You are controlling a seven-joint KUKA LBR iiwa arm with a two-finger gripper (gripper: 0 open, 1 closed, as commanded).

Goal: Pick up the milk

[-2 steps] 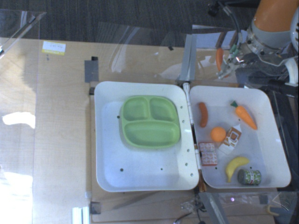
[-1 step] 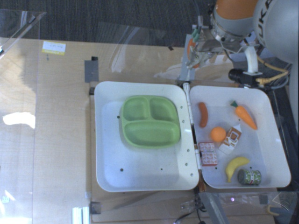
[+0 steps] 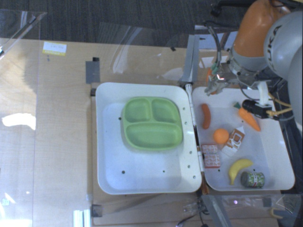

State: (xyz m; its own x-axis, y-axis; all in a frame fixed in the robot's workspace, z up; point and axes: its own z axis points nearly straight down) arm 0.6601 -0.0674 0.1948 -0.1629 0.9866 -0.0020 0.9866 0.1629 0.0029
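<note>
Milk [image 3: 235, 141] lies ungrasped in right bin [image 3: 279, 174]; gripper [image 3: 215, 83] at its 12 o'clock, jaw state indeterminate.

The grey arm [image 3: 284, 37] reaches in from the right, its orange band [image 3: 255, 25] high above the far edge of the right bin [image 3: 284, 174]. Below the band the wrist bends down and to the left, so the gripper [image 3: 215, 82] hangs over that bin's far left corner. Cables loop around the wrist and trail off to the right.
</note>
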